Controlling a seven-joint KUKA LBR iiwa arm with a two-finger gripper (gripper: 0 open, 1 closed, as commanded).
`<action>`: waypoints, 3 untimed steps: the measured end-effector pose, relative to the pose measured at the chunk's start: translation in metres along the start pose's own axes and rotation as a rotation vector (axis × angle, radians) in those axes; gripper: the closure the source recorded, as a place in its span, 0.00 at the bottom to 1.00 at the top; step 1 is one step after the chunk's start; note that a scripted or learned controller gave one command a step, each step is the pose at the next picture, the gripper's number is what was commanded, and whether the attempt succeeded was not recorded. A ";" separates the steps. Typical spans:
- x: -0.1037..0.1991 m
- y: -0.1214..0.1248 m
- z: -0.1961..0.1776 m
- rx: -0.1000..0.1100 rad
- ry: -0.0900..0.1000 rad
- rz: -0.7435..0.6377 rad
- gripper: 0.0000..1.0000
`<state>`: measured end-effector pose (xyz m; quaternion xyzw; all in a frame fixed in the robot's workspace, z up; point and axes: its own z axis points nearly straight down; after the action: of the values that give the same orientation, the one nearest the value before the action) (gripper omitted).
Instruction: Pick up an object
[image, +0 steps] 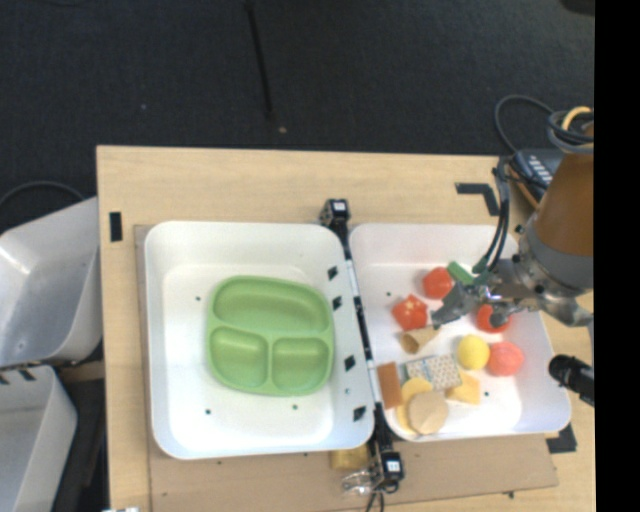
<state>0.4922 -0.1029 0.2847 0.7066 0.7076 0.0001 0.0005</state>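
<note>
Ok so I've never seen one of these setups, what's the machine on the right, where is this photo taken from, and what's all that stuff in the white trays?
One camera looks down at a slant on a wooden bench. The grey arm with an orange band is a robot reaching in from the right; its end effector hangs low over the right bin. That bin holds toy food: a red tomato-like piece, a yellow lemon, a pink ball and tan slices. The left bin holds a green divided plate. I can't tell if anything is gripped.

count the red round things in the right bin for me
4: one upper middle, one below-left of it, one by the pincer, one pinkish lower right. The arm may hide more.
</note>
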 end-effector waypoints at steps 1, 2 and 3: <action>-0.120 -0.004 0.116 0.003 -0.002 0.009 0.00; -0.122 0.066 0.185 -0.005 -0.002 -0.003 0.00; -0.040 0.124 0.183 -0.005 0.000 -0.007 0.00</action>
<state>0.6166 -0.1432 0.1019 0.7041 0.7101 0.0021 0.0024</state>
